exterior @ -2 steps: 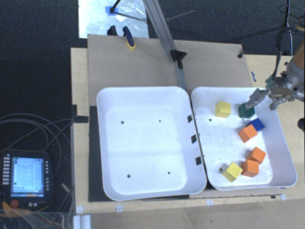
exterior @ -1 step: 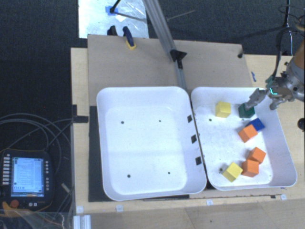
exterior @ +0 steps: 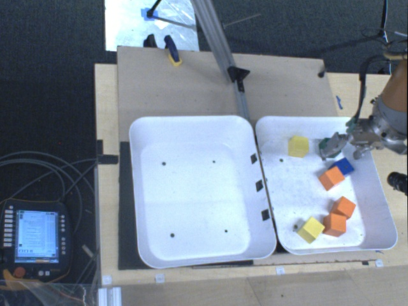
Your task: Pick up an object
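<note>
Several small cubes lie in the right bin. A yellow cube sits near the bin's back, with my gripper just to its right, low over the bin floor. An orange cube and a blue cube touch each other just in front of the gripper. Nearer the front are two more orange cubes and a second yellow cube. Nothing shows in the gripper's grasp. The arm comes in from the right.
The left bin stands beside the right one, joined by black clips. A grey pole slants down to the back of the bins. A teach pendant with cables lies at the far left.
</note>
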You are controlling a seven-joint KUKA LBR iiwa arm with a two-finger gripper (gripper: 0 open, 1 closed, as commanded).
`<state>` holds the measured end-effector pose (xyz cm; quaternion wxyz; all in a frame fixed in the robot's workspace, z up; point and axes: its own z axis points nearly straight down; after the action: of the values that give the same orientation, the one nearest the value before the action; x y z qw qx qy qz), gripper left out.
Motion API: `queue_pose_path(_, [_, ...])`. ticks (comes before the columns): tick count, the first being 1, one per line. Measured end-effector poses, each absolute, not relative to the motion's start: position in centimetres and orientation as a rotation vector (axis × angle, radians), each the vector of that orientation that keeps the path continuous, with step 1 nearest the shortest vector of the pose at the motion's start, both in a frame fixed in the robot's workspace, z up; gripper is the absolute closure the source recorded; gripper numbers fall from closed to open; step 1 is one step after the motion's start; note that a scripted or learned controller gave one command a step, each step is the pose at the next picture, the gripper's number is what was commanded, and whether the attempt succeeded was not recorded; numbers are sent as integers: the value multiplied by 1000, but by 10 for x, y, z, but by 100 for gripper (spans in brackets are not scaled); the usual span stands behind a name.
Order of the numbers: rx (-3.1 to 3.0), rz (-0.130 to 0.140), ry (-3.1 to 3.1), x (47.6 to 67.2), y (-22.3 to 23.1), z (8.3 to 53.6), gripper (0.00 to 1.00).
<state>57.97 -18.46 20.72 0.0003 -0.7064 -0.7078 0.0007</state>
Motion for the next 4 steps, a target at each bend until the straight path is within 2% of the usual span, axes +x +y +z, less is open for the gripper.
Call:
queue_pose_path(2, [-2227,-2,-2232,580,-185,119,0])
queue_pose_path(3, [-2229,-10,-2239,582,-185,134,100])
queue_pose_path(4, [-2222,-7,-2232,581,-186,199,100])
